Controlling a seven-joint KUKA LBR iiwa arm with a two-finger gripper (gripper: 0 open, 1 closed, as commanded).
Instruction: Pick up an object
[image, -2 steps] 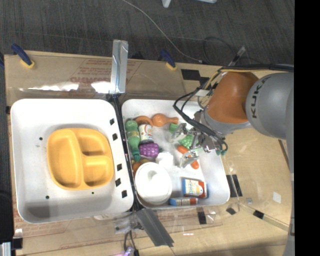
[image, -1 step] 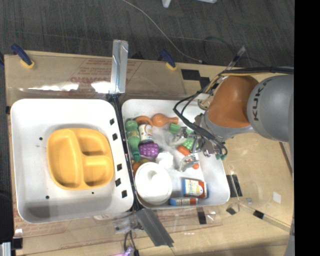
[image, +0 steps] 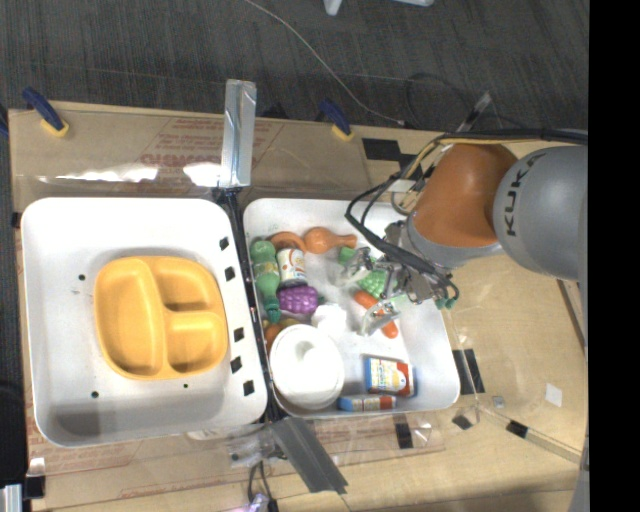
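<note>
Reaching into the right bin (image: 432, 372), the claw (image: 385, 290) hangs low among small toys (image: 370, 285) near its far right side, grip impossible to tell, so aim squarely over one piece

Both bins (image: 40, 300) are white, and the one far from the arm (image: 540, 210) holds a plain yellow divided tray (image: 160, 315). The arm is grey with an orange band. Near its wrist lie purple grapes (image: 297, 298), a white bowl (image: 307, 365), a green bottle (image: 265, 270) and an orange gourd (image: 325, 240).
</note>
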